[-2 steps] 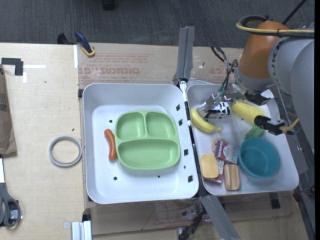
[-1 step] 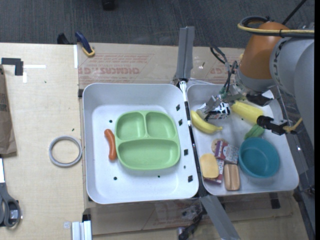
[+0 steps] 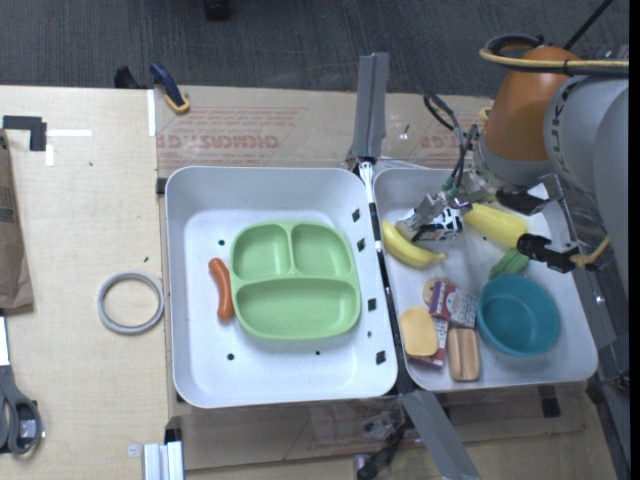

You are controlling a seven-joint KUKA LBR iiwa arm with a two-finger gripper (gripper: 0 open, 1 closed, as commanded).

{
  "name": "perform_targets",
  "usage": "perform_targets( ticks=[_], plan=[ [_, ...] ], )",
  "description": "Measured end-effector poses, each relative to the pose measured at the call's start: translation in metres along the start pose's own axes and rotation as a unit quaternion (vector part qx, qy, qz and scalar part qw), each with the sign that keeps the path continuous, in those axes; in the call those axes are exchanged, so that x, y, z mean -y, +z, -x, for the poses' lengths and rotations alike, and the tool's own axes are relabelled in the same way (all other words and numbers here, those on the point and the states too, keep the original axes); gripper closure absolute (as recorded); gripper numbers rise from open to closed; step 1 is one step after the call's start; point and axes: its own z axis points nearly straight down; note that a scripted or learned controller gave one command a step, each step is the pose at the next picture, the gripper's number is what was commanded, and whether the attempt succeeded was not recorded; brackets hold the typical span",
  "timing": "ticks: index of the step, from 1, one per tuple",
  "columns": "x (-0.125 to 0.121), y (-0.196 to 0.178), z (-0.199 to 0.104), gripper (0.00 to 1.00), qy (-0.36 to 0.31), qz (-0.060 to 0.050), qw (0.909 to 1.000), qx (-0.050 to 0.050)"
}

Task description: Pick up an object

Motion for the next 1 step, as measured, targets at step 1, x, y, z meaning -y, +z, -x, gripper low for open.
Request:
perform_targets(
  ticks=[1],
  plan=[
    [0.0088, 0.0, -0.0036, 0.0, 0.077, 0.0, 0.997, 0.0]
  ],
)
